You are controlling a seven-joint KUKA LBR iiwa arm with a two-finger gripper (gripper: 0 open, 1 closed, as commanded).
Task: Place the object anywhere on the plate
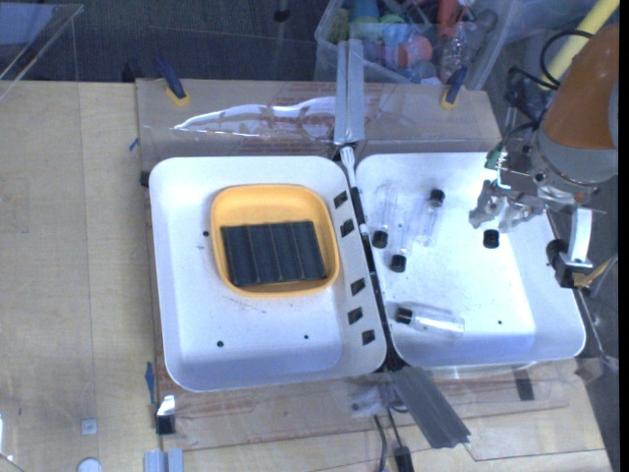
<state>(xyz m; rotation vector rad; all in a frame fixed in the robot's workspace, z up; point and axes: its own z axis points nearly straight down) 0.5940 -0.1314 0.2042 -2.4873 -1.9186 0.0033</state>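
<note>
The tabletop (69,264) is light wood, pale and smooth, and it fills most of the picture. Behind it the floor (197,28) is dark blue-grey, like carpet. At the top sits a clear plastic box (413,18) full of bright toys in red, blue and green. A sheet of clear plastic (39,37) stands at the top left corner. Two small blue clamps (173,88) grip the back edge of the tabletop. The light is even and soft, with only faint shadows.
</note>
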